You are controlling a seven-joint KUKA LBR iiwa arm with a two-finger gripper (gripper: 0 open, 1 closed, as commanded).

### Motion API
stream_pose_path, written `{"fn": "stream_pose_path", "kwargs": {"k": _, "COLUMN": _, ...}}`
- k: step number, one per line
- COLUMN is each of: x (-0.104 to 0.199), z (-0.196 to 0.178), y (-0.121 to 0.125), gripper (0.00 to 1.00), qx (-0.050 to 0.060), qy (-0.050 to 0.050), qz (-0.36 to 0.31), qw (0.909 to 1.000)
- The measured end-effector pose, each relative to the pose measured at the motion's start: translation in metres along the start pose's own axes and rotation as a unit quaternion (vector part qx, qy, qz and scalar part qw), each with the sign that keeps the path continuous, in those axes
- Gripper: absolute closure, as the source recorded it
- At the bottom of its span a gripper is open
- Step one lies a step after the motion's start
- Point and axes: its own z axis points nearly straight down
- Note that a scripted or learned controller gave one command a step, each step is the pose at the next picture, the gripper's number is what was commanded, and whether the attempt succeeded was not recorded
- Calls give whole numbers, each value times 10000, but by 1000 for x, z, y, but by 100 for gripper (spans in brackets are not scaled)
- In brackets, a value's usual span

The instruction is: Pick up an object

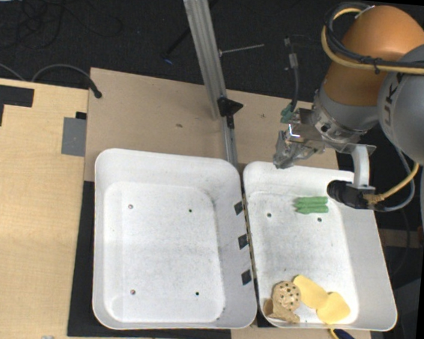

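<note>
Two shallow white bins sit side by side on the bench, and the right bin (353,255) holds a small green object (310,205) near its far end, with a yellow piece (321,298) and a tan, dotted piece (285,299) in its near corner. The left bin (112,192) lies beside it. The gripper (287,156) hangs above the right bin's far rim, clear of the green object, its state impossible to tell; no writing can be read on anything.

- Arm (402,80) comes in from the upper right of the frame, grey with that orange band bulging up top.
- Wrist tips down and leftward.
- Gripper (284,159) hangs right of top-centre, pointing down, with nothing visible in it.
</note>
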Motion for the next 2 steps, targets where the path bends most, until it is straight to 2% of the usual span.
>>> {"fn": "stream_pose_path", "kwargs": {"k": 1, "x": 56, "z": 17, "y": -4, "gripper": 100, "qx": 19, "qy": 2, "qz": 0, "qw": 10000}}
{"fn": "stream_pose_path", "kwargs": {"k": 2, "x": 111, "z": 18, "y": -6, "gripper": 100, "qx": 9, "qy": 2, "qz": 0, "qw": 10000}}
